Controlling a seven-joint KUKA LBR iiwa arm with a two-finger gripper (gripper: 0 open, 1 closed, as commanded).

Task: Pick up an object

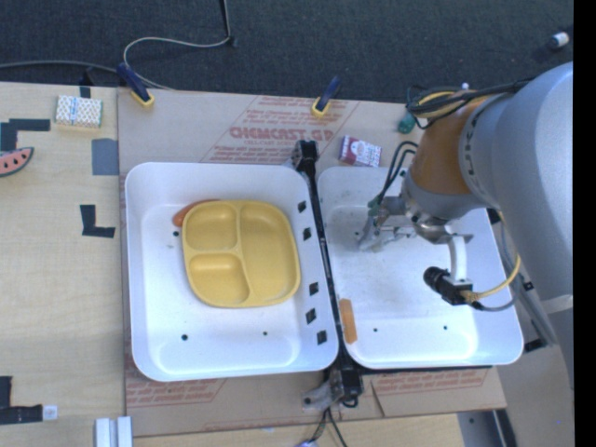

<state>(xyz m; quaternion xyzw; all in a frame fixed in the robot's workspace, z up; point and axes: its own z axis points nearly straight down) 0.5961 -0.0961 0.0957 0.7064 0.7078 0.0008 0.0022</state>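
A yellow divided plate [240, 252] lies in the left bin [223, 347]. A small red-orange object [178, 217] peeks out from under the plate's upper left edge. A small orange stick-shaped piece [347, 320] lies at the left wall of the right bin [438, 338], near the front. My gripper [377, 233] is low over the upper middle of the right bin's floor, well behind the orange piece and not touching it. Nothing shows under the gripper but bare white floor. The grey arm with its orange band [442, 152] covers the bin's right side.
A red and white packet [358, 151] lies on the cardboard behind the right bin. Clamps [326, 102] hold the cardboard's far edge. A black cable and connector [447, 285] hang off the wrist over the right bin. A watermelon-slice toy [14, 161] sits far left.
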